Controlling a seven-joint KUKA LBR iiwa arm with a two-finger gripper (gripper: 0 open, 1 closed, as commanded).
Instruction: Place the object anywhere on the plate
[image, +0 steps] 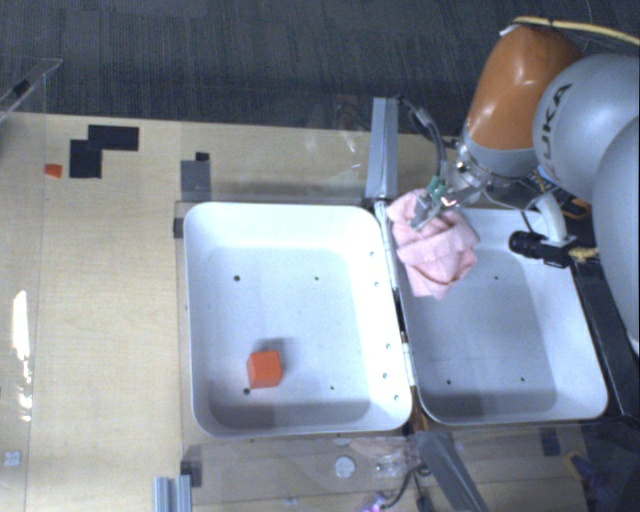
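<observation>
Arm (560, 100): entered from the right; grey body with an orange band above the wrist, seen over the far edge of the right bin.
Gripper (436, 200): placed at the far left corner of the right bin, near the divider between the bins.
Fingers: closed on the top of a pink cloth; a pinch of fabric is seen between the tips, though the gap itself is too small to be judged.
Cloth (434, 250): pink, crumpled, hung from the gripper; its lower folds are draped over the left part of the right bin, just beside the divider. Whether the lower edge is touching the floor cannot be told.
Right bin (520, 380): white, shallow; the cloth is held over its far left part.
Left bin (300, 250): white, shallow, beside the right bin.
Block (265, 369): small, orange, rested on the floor of the left bin, near the front left, well apart from the gripper.
Bench (90, 330): pale wood, with black marks at the far left.
</observation>
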